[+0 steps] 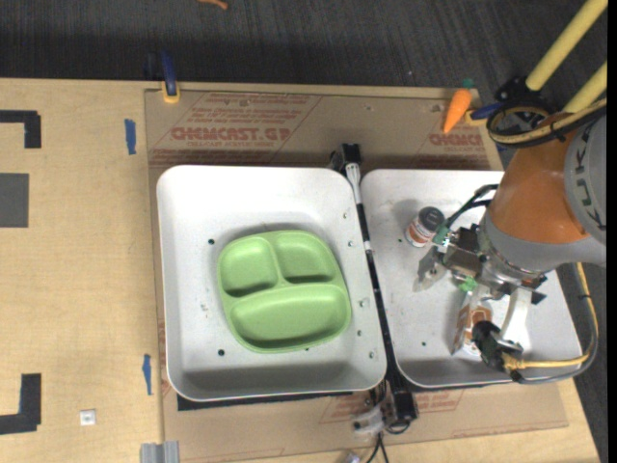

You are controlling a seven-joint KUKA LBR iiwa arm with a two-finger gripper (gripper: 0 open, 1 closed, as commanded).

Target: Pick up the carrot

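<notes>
Two shallow white bins sit side by side on the bench, the left bin [183,287] and the right bin [395,355] parted by a dark seam. The grey arm [540,210] leans in over the right bin, and its bulk and trailing cables hide much of that bin's floor.

A green divided plate [282,289] lies in the middle of the left bin, well apart from the work.

The gripper [469,292] hangs low over the right bin, and from here I cannot tell whether it is apart or closed.

Just beneath it, toward the near wall, lies a short orange-brown piece that I take for the carrot [470,323], partly covered by the wrist hardware. I judge it a light, stiff toy, smooth and tapered, so likely to slip out if pinched near the tip. The thicker middle, taken across its width, looks the safest hold. It seems close to the bin wall, which may crowd one side of the grasp.

A small round can [422,226] stands farther back in the same bin, near the gripper but apart from the carrot. I doubt it blocks anything.

An orange clamp-like piece [456,112] sits outside the bins at the far edge. Its colour could mislead.
</notes>
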